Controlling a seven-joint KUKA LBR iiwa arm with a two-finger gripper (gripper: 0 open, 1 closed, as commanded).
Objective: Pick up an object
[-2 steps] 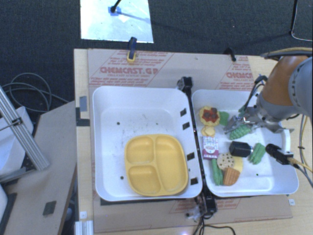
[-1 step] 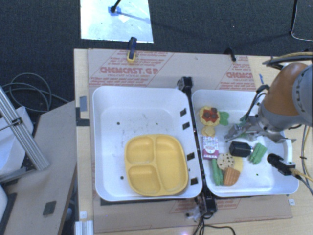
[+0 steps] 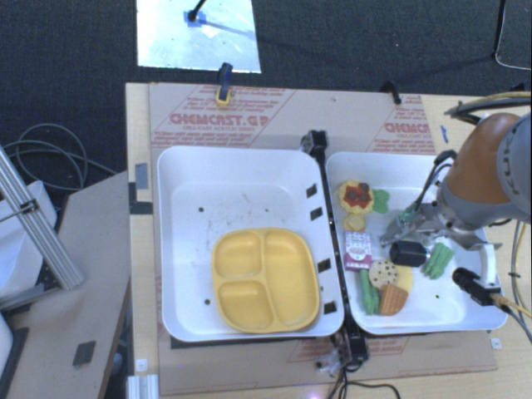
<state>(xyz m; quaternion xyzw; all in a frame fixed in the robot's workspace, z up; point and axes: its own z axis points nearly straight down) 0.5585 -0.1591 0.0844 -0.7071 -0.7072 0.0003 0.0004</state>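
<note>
My gripper is low in the right bin, near its middle, with the arm coming in from the right. Directly under it lies a dark rounded thing; whether the gripper touches it I cannot tell. A green toy lies just right of that. To the left are a pink and white carton, a small yellow piece and a red and yellow pizza toy beside a green piece. Near the front sit a cookie, a green vegetable and an orange piece.
The left bin holds a yellow divided plate at its front right. A black-clipped divider runs between the two bins. The toys crowd the left and front of the right bin.
</note>
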